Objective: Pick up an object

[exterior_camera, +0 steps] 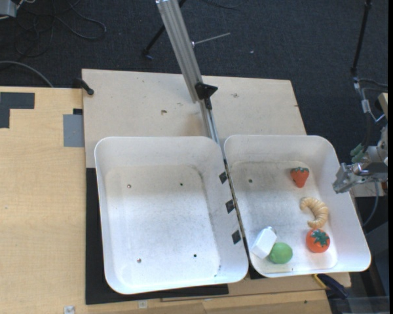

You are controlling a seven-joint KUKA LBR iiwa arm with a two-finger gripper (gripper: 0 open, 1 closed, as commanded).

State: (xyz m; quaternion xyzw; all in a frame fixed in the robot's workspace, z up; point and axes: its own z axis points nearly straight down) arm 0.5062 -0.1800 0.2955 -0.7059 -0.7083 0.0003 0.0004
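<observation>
Risk comes mostly from how tightly the objects sit in the right bin, where every candidate for the pick lies. A white block touches a green ball at the near edge, so fingers closing on one would likely shove the other or clamp both and let them slip. The ball and the tomato-like red toy look round and could roll away from a descending gripper. The curved tan piece, perhaps a toy shrimp or croissant, sits just above the red toy and near the bin's right wall, leaving little room on that side. A small strawberry stands apart from the rest and looks the safest target, though it is small enough to miss.

The gripper hovers at the right rim of that bin, at the edge of the view; whether its fingers are spread or pressed together I cannot tell, and nothing is seen held between them. A descent from there could strike the rim.

As to orientation, the tan piece has the clearest long axis, running from upper left to lower right in an arc. The strawberry points its narrow tip toward the near side, leafy end away. The white block lies tilted, long side slanting up to the right. The left bin rests beside it on the desk.
</observation>
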